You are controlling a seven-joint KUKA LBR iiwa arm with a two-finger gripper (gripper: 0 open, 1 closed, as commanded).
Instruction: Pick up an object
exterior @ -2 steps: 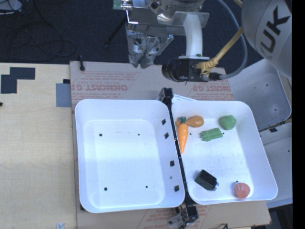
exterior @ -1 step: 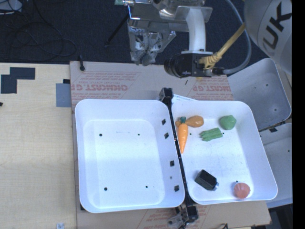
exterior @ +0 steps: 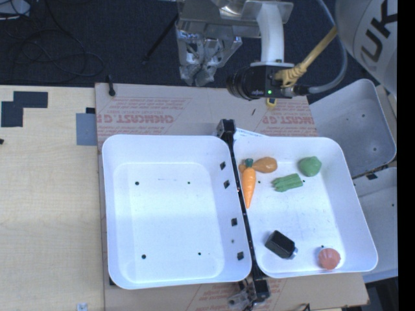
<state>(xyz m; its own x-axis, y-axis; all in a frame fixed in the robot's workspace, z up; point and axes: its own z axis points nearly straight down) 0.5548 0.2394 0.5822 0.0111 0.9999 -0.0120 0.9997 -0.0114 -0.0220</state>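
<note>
Gripper (exterior: 206,60) hanging at twelve o'clock above the bench, beyond the far rims of both bins, nothing between its fingers; spread or pressed together, cannot tell. Down toward five o'clock from it, well apart, in the right bin (exterior: 353,180): carrot (exterior: 248,184) against the divider, touching an orange piece (exterior: 265,165); green piece (exterior: 287,183) and green lump (exterior: 310,166) toward three o'clock. Nearer the front rim, black block (exterior: 281,244) and reddish ball (exterior: 329,258); left bin (exterior: 110,173) at nine o'clock.

A pale wood bench (exterior: 45,199) with cardboard sheet (exterior: 162,112); dark floor (exterior: 84,37) behind.
</note>
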